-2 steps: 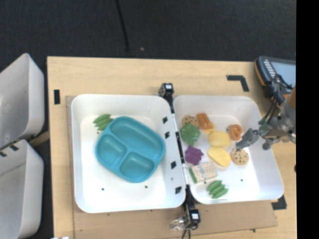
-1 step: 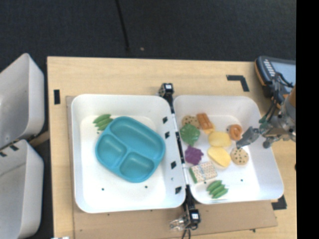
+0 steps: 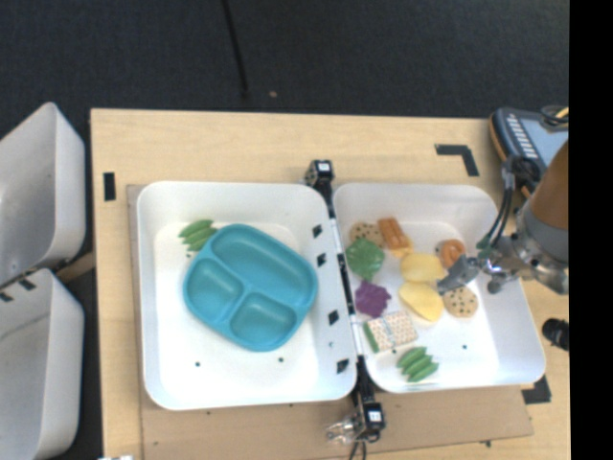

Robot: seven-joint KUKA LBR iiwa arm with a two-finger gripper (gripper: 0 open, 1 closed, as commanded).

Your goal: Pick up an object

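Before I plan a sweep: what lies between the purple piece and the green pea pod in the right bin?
Camera view: the checkered cracker lies between purple piece and pea pod.

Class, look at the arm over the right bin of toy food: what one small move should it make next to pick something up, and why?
Probably a short descent straight down. The gripper hovers over the right bin, between the yellow piece and the chocolate-chip cookie, with the orange piece close behind. Nothing shows between the jaws, so no grasp is made yet; I would aim at the cookie, which lies apart at the cluster's edge.
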